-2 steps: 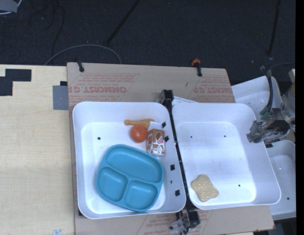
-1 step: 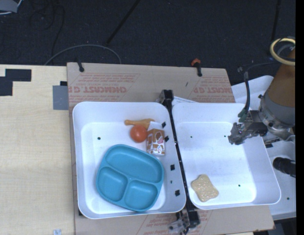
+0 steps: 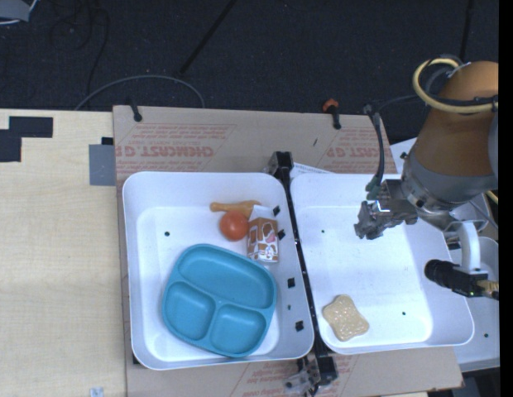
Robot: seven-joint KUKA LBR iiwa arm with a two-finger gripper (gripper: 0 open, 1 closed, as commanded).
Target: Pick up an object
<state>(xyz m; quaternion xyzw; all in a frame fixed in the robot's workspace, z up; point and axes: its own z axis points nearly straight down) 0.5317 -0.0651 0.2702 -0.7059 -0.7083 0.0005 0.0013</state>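
Note:
My gripper [image 3: 368,224] hangs over the upper middle of the right bin [image 3: 455,329], at the end of the grey arm with its orange band. Nothing shows between its dark fingertips. A tan, bread-like slice [image 3: 346,318] lies near the right bin's front edge, well below the gripper. In the left bin [image 3: 145,222] a blue divided plate [image 3: 218,299] fills the front half. Behind it sit a red tomato [image 3: 234,226], an orange carrot-like piece [image 3: 236,208] and a small brown-and-white packet [image 3: 263,241] by the divider.
A black divider clip strip [image 3: 291,246] runs between the two bins. Cardboard [image 3: 207,143] lies under the bins, with light wood bench to the left. A black handle-like part [image 3: 455,278] juts over the right bin's right side.

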